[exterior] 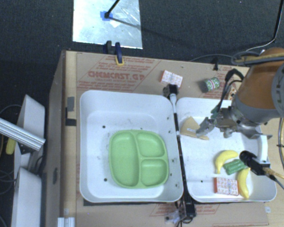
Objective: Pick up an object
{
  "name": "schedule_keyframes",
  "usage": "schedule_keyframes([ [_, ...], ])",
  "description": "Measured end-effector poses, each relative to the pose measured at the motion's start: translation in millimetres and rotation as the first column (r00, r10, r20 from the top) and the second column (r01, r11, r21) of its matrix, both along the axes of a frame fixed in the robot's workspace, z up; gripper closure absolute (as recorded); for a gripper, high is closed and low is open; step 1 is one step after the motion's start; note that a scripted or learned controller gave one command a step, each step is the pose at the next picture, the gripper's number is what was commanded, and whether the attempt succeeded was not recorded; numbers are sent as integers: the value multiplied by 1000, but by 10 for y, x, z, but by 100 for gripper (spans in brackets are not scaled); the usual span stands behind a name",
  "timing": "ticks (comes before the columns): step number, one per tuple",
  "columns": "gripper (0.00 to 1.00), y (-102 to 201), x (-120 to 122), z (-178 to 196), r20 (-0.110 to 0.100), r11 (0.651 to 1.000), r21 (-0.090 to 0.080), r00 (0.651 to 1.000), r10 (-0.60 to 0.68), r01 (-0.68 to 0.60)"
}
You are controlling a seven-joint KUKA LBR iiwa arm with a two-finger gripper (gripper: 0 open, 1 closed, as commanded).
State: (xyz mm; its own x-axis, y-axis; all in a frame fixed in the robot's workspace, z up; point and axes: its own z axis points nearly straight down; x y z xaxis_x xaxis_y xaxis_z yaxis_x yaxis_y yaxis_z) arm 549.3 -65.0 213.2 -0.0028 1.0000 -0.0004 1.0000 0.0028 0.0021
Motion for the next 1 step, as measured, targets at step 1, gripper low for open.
schedule_keyframes([
  [1, 0, -683, -269, -958, -4, 1000, -1, 1000, -2, 2],
])
